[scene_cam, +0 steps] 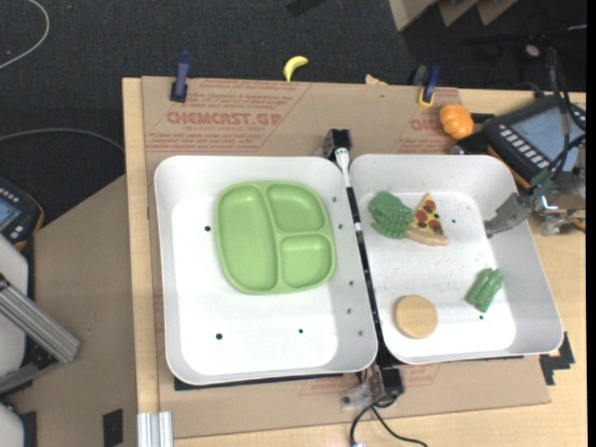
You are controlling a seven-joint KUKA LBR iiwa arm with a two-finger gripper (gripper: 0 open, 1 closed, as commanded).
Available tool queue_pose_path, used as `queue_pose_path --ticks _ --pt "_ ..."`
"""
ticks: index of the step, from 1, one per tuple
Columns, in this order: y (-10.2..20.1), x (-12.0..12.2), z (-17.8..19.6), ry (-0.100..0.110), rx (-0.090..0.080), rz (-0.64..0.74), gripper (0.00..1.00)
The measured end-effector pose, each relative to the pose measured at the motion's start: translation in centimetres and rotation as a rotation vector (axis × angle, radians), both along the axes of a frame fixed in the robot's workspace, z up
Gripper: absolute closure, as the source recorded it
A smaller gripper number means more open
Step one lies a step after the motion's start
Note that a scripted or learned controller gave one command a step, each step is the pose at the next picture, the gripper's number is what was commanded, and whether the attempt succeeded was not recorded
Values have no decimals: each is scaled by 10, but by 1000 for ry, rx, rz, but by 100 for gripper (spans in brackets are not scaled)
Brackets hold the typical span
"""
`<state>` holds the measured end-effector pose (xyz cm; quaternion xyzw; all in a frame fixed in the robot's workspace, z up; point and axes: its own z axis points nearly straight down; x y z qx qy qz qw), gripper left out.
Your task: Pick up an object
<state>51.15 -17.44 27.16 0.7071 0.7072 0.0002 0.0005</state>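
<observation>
Dark carpet surrounds a bench topped with a brown board [233, 110], on which two white bins sit side by side. Taking the pizza slice [429, 220] in the right bin [531, 277] as landmark: a bumpy green vegetable [390, 214] lies just to its left, almost touching; a round tan cookie [416, 316] lies well below it; a smaller green piece [484, 290] lies down and to its right. The slice itself is a yellow wedge with red spots (its finer detail is too small to read). Right of the slice, over the bin's right wall, the gripper [503, 220] reaches in, grey and partly cut off; nothing sits between its tips. Far left of the slice, the left bin [186, 324] carries a green divided plate [276, 237].
</observation>
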Motion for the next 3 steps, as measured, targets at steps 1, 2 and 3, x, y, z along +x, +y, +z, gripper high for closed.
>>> queue_pose_path --ticks 1,2,3 --pt "45 -35 -161 19 8 1 0" --pt "41 -30 -141 -2 -1 -2 100" --pt "102 -31 -84 -5 1 6 100"
